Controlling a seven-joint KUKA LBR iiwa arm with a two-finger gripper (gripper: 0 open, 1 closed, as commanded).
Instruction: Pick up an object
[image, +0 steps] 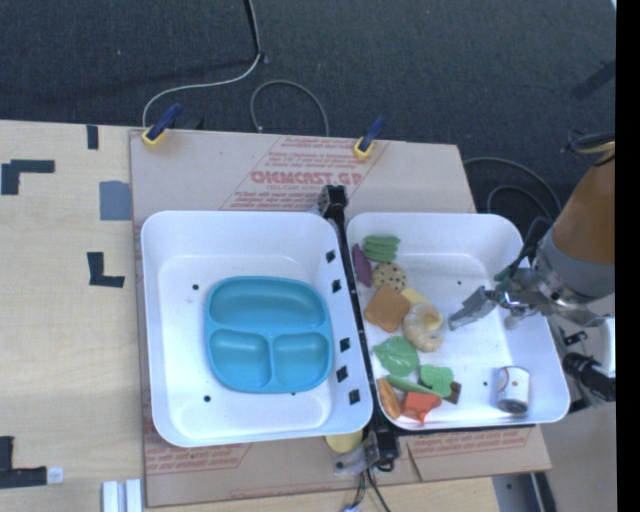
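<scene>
The right bin (500, 238) holds several toy foods along its left side: a green piece (380, 245), a speckled cookie (390, 275), an orange slab (385, 308), a pale ring-shaped pastry (423, 326), green leaves (398, 355) and a red-orange piece (418, 404). A small silver can (512, 389) lies on its side in the near right corner. My gripper (492, 308) hangs over the bin's right half, to the right of the pastry and above the can. It looks open, with nothing between its fingers.
The left bin (165, 300) holds a blue divided plate (268, 333). A black divider with clips (345, 300) runs between the bins. Both bins rest on a cardboard sheet (300, 180) clamped at the back. A yellow object (343, 440) pokes out below the front rims.
</scene>
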